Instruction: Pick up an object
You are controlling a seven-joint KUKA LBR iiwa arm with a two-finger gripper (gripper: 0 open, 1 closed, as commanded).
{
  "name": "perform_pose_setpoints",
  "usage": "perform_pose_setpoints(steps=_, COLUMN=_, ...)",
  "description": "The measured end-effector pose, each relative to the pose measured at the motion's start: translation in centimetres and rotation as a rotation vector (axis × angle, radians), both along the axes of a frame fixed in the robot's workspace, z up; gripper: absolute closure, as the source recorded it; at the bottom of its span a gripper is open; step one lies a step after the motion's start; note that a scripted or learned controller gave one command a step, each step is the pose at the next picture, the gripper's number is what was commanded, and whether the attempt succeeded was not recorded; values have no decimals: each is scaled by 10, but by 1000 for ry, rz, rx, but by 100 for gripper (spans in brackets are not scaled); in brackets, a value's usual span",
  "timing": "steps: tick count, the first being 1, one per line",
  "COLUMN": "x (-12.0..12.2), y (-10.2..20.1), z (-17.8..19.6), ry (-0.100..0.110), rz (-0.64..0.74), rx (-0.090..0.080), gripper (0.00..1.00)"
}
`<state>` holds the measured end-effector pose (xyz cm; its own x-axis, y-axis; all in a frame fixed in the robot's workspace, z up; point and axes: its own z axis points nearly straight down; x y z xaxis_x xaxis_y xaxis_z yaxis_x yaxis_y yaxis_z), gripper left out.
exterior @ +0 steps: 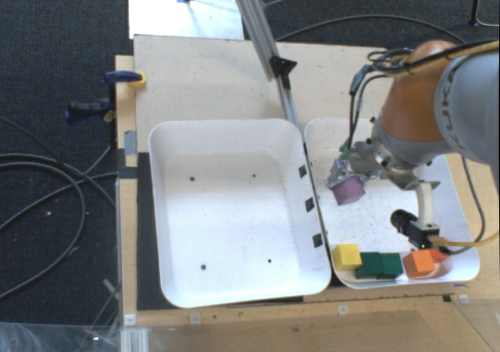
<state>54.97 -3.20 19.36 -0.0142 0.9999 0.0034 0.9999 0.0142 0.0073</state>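
1. A pale wooden bench [203, 77] is seen from above at a slant, with dark carpet around it and black cables lying on the floor to the left.
2. Two shallow white bins sit side by side on the bench. The left bin [168, 210] is the larger in view; the right bin [461, 264] is partly covered by the arm.
3. A grey robot arm [469, 101] with an orange band above the wrist reaches in from the right, over the right bin.
4. The pincer [346, 179] sits over the left part of the right bin, close to the wall shared by the two bins.
5. A small purple block [348, 190] shows at the tip of the pincer, seemingly clamped between its fingers and tilted. Whether it is lifted clear of the bin floor cannot be told.
6. Along the near edge of the right bin lie three more blocks in a row: a yellow block [346, 255] on the left, a green block [380, 265] in the middle, an orange block [422, 263] on the right. The yellow and green touch or nearly touch.
7. A blue and yellow clamp [117, 79] grips the bench's left edge.
8. A slanted metal pole [258, 23] crosses the top of the view.
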Motion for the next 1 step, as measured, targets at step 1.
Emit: perform_pose_setpoints(steps=1, x=-19, y=80, z=-4, ry=8, rz=-1, rx=1, gripper=100)
